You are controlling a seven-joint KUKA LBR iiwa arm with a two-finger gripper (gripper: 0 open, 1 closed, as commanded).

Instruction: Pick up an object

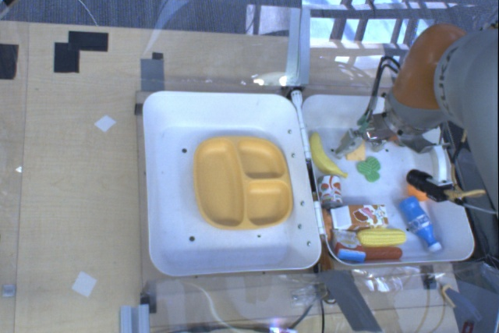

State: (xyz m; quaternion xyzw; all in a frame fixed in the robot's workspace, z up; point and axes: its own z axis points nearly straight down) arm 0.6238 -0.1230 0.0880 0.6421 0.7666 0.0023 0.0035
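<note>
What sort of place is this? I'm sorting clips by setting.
Probably a robotics lab bench: a grey arm reaches over two white bins, one holding toy food such as a banana.

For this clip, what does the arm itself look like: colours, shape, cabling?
A thick, rounded grey arm with a glossy orange band above the wrist. A black cable loops down beside the band to a small metallic gripper.

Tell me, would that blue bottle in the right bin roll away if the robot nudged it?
Probably. The blue bottle lies on its side, and its rounded body looks apt to roll on the smooth white bin. It looks like a light plastic toy, so a slight push might shift it. Its slick surface could slip between fingers.
</note>
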